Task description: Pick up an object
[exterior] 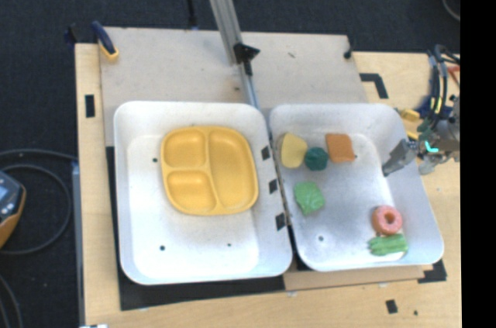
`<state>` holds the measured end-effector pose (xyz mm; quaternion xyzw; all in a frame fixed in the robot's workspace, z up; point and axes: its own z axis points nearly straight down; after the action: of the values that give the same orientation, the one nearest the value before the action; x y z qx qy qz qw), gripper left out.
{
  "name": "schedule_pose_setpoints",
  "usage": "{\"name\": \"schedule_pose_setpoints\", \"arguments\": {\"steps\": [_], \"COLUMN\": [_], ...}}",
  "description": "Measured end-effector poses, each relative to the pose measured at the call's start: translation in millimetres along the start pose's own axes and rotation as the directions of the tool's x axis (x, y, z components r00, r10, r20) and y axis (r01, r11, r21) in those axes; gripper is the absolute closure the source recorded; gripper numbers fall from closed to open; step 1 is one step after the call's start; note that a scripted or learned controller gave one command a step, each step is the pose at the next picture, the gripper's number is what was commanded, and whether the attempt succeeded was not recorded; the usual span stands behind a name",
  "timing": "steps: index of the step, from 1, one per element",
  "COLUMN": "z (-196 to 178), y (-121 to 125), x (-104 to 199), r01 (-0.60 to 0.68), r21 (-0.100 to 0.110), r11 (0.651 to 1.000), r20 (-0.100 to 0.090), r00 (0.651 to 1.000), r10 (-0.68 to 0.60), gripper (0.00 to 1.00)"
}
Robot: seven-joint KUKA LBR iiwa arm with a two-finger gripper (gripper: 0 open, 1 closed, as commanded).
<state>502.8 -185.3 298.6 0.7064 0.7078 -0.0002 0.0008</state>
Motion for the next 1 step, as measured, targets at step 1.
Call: {"name": "schedule_pose_setpoints", "arguments": {"steps": [1], "z": [-0.4], "y": [0.2], "x": [0.0], "r01": [0.0], "r21": [-0.001], "r11": [1.0], "r20": [0.0], "r00": [1.0], "r10": [0.0], "gripper": [0.0]}}
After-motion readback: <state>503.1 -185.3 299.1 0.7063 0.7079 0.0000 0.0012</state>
